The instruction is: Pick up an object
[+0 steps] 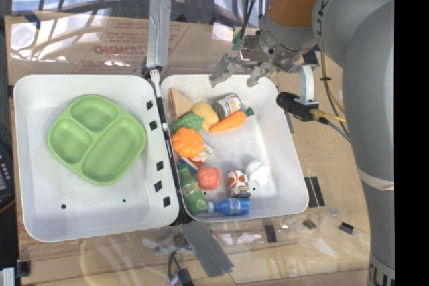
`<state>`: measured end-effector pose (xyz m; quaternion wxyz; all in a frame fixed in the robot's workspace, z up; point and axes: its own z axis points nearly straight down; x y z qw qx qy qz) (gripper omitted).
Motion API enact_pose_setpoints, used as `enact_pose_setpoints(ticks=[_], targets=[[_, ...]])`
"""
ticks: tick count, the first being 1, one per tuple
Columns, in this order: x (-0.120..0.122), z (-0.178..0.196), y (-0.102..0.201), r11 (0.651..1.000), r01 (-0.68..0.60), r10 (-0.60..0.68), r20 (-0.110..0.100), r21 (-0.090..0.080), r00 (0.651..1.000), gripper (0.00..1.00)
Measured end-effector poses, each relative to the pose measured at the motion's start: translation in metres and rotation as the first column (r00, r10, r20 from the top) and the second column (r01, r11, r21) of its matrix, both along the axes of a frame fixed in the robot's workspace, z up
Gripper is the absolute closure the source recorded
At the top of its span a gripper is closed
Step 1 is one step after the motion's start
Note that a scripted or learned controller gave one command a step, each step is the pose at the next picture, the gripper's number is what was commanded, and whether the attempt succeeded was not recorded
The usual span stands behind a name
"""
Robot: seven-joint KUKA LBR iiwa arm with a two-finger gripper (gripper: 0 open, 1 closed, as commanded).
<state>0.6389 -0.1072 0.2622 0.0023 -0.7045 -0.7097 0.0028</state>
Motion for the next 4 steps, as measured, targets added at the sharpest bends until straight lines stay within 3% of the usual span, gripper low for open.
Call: enact_pose_setpoints(ticks=[1, 2, 3, 4], targets=[[-0.036, -0.133, -0.054, 1.000, 0.022, -0.022, -0.003, 0.001, 1.000, 0.00], [-0.004, -0.172, -0.085, 0.999, 0.049, -0.049, 0.003, -0.001, 0.999, 0.00], [-0.004, -0.163, -0.084, 0.999, 0.045, -0.045, -0.001, 0.001, 0.999, 1.00], [-0.006, -0.046, -0.025, 0.992, -0.125, 0.125, 0.006, 0.001, 0.992, 1.00]])
